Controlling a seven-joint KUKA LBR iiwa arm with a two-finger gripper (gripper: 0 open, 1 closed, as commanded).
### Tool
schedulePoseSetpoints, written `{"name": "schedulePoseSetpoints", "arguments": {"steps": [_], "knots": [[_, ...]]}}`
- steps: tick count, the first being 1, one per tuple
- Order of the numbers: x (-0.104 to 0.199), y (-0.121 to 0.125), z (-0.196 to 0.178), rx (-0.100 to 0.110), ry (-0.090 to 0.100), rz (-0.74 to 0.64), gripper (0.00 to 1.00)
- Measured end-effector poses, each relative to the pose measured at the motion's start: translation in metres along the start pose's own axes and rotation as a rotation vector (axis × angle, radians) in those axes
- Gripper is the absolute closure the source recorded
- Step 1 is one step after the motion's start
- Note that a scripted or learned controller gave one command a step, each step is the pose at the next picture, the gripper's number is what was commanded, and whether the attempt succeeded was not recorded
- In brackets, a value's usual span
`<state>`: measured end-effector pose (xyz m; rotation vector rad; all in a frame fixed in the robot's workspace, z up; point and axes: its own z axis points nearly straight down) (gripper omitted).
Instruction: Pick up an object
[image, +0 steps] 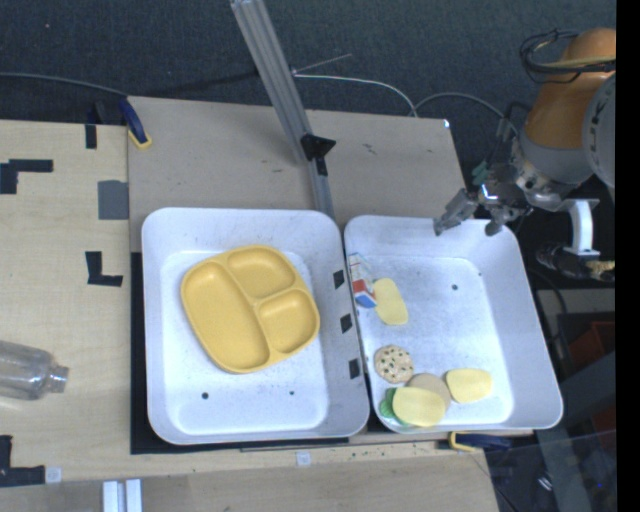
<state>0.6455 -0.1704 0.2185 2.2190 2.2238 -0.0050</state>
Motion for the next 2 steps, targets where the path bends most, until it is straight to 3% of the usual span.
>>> {"name": "schedulePoseSetpoints", "arguments": {"steps": [1, 2], "knots": [[0.0, 0.0, 0.0, 0.0, 0.0, 0.0, 0.0], [0.001, 0.0, -0.01, -0.001, -0.001, -0.001, 1.0]]}}
